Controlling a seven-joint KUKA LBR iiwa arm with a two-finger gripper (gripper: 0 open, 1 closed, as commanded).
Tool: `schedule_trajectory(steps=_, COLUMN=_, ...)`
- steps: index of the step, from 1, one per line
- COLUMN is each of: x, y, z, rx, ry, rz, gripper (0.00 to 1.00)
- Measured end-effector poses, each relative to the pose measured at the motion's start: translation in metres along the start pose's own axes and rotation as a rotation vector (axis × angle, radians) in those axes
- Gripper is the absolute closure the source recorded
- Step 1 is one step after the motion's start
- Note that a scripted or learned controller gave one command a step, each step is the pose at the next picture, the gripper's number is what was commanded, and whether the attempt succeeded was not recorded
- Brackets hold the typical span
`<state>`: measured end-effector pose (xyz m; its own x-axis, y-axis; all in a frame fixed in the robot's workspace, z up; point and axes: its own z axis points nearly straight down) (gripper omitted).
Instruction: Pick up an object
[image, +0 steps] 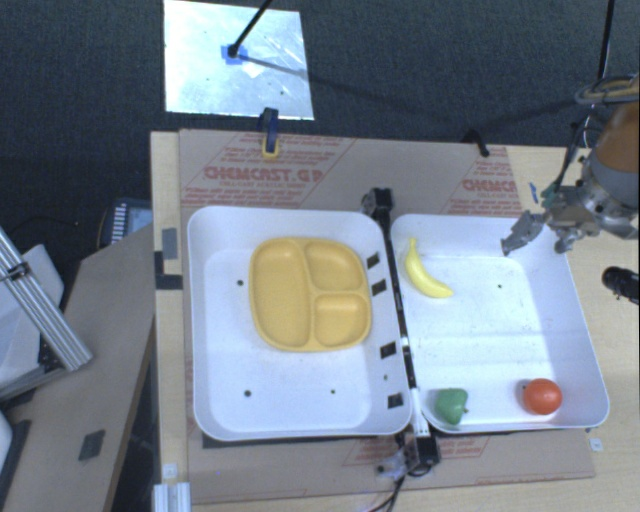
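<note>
A yellow banana (424, 274) lies in the right bin (500, 330), near its far left corner. A green pepper-like toy (451, 405) sits at that bin's near left corner, and an orange-red round fruit (541, 396) rests near its front right corner. My gripper (541, 236) hangs over the far right edge of the right bin, its two fingers spread open with nothing between them. It is well to the right of the banana and far from the two front objects.
The left bin (215, 330) holds a yellow divided plate (308, 293). Black clips run along the seam between the bins (392, 310). Cardboard (300, 165) lies under both bins, and a shiny metal sheet (238, 58) sits behind.
</note>
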<state>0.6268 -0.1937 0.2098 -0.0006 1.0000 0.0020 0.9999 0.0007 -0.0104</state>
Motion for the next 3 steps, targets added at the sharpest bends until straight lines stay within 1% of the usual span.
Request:
schedule_trajectory(steps=1, x=0.001, y=0.003, z=-0.008, rx=-0.013, ry=-0.003, rz=-0.003, gripper=0.0)
schedule_trajectory(steps=2, x=0.005, y=0.012, z=0.038, rx=-0.011, ry=-0.003, rz=-0.006, gripper=0.0)
schedule_trajectory(steps=3, x=0.006, y=0.015, z=0.08, rx=-0.01, ry=-0.002, rz=-0.007, gripper=0.0)
